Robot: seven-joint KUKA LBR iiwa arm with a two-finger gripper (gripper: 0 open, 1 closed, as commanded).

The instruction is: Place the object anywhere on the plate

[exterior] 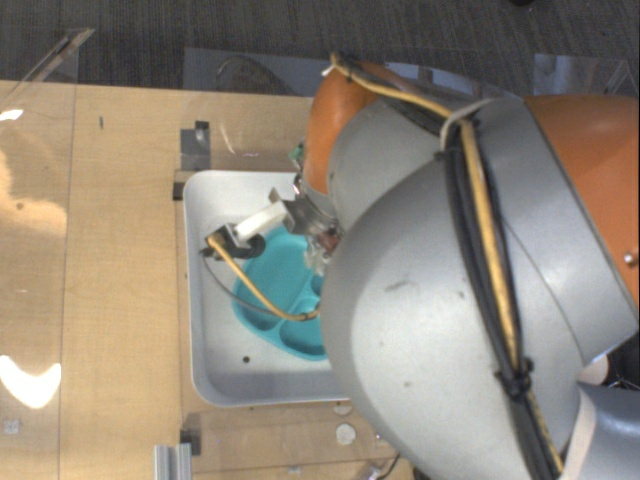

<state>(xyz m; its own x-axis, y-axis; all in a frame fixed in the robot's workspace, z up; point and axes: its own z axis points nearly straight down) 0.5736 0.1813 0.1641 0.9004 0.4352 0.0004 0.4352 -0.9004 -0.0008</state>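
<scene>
Plate (285, 298), teal and with raised dividers, lies in the white bin (205, 298) toward its right side, partly hidden under the grey arm (450, 298), and no separate object to be placed on it can be picked out. Reaching in from the right, the arm's bulky grey body with its orange band (335, 128) covers most of the bin, while the gripper (318, 240) hangs low over the plate's upper part; a yellow cable (255, 293) loops from a white fitting (255, 223) across the plate. How the jaws stand I cannot tell.
</scene>
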